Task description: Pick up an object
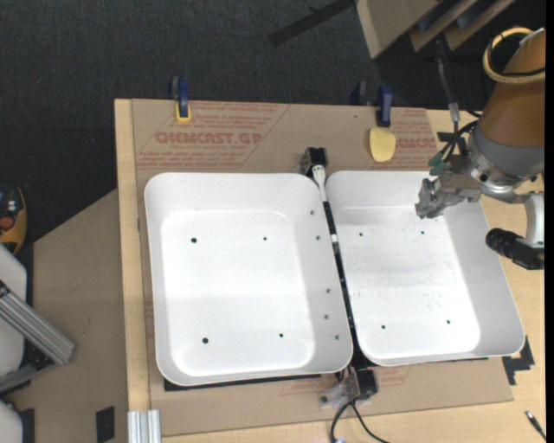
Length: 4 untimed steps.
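Observation:
My gripper (428, 204) hangs over the far right part of the right bin (485, 337), close to its back rim. Nothing shows beneath it or around it on the white floor of that bin. A small pale yellow object (382, 144) lies on the brown board behind the right bin, outside both bins, to the upper left of the gripper. The left bin (160, 285) lies apart from the gripper, across the black divider.
A black clip (314, 160) and strip run between the two bins. Two blue clamps (181, 89) (383, 102) hold the board's far edge. Wooden and cardboard pieces (415, 26) stand beyond the bench at the top right.

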### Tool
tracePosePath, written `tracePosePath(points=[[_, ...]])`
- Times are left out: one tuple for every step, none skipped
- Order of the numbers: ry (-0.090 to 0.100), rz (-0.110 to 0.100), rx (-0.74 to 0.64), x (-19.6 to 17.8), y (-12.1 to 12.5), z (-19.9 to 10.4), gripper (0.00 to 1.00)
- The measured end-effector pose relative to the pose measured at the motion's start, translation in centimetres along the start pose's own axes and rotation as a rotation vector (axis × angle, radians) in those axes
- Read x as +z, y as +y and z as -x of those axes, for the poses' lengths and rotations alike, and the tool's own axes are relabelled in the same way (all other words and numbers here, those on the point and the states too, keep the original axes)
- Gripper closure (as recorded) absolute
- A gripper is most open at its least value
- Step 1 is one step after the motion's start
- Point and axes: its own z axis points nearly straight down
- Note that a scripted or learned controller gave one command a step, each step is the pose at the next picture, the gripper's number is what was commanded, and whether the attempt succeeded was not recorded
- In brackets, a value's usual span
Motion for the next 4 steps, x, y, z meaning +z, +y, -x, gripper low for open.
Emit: tracePosePath(points=[[0.000,0.020,-0.008,-16.0,4.1,-5.4,1.00],[0.002,-0.013,-0.002,-6.2,6.8,-7.6,1.00],[0.002,-0.005,0.000,-8.5,5.2,-7.8,1.00],[0.001,-0.003,0.002,-10.7,3.3,-7.3,1.00]])
